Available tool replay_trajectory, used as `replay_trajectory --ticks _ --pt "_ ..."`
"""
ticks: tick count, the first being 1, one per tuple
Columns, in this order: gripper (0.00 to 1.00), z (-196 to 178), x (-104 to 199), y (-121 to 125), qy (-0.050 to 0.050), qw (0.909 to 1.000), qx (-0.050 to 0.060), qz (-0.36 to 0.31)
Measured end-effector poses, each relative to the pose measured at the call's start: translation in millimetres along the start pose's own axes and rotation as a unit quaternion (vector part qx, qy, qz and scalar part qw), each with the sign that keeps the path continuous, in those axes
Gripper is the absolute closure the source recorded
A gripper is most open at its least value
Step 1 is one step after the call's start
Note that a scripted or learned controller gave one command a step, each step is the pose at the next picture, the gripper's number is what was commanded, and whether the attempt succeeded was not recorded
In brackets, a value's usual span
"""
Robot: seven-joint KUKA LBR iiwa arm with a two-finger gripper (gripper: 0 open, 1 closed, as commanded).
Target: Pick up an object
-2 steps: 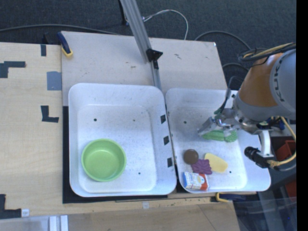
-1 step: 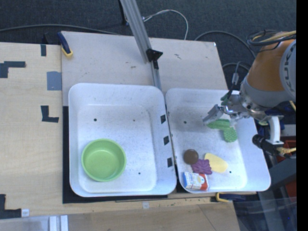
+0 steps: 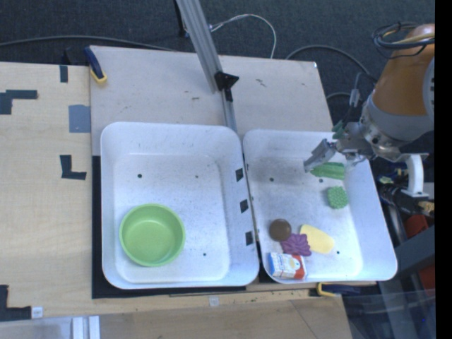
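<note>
One green object lies crosswise; perhaps ungripped.

- A robot lab: a grey-and-orange arm reaches over a bench.
- Two white bins, loose cables, tape marks, a metal pole.

Single fixed overhead view, slanted down over both white bins, taken from moderate height; arm entering at right.
</note>
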State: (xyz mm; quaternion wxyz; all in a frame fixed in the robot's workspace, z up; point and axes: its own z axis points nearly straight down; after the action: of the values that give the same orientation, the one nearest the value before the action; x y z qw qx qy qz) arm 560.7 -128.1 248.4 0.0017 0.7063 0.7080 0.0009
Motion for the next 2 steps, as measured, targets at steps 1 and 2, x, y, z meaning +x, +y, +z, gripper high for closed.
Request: replay_trajectory --ticks 1,2 --pt "1.00 -28 0 1 0.000 1.0000 0.001 0.000" --pt "1.00 -25 48 10 0.001 1.0000 0.003 -0.001"
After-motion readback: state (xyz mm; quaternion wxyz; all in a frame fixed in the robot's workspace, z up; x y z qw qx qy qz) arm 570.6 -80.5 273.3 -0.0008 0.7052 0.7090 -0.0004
